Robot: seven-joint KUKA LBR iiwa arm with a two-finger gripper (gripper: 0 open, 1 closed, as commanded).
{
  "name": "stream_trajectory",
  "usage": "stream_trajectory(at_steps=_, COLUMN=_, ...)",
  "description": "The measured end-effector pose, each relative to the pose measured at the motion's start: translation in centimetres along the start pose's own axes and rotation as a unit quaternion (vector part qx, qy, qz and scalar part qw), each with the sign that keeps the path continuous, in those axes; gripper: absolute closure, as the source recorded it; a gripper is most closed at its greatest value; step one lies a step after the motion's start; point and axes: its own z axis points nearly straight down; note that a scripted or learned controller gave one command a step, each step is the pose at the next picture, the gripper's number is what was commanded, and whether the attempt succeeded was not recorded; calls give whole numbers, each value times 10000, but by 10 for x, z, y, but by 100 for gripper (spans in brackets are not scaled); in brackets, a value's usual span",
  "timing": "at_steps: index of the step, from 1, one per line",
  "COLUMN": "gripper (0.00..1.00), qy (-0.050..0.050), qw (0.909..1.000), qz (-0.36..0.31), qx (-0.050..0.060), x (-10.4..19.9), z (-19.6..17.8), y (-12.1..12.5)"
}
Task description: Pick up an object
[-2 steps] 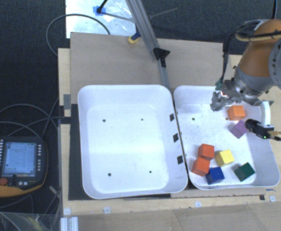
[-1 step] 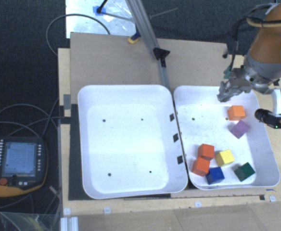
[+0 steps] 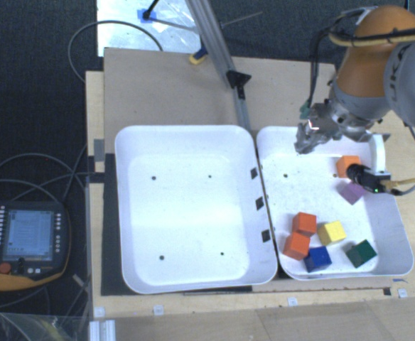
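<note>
You see the arm entering from the upper right of the frame, its gripper hanging over the top of the right bin. Low in that bin lie two orange blocks, touching, with a yellow block, a blue block and a green block close by. Another orange block and a purple block sit nearer the right wall. The left bin fills the centre, and a handheld controller lies at lower left, off the worktop.

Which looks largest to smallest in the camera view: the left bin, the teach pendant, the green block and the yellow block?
1. Left bin
2. Teach pendant
3. Green block and yellow block: they look alike in size, so no ranking between them.
</note>
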Motion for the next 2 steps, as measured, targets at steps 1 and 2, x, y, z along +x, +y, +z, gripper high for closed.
stream_trajectory(at_steps=1, gripper=100, qy=3, qw=10000, qz=-6, qx=-5, x=59, z=-5, y=4)
stream_trajectory(at_steps=2, gripper=100, qy=3, qw=10000, qz=0, qx=11, x=106, z=-4, y=-15)
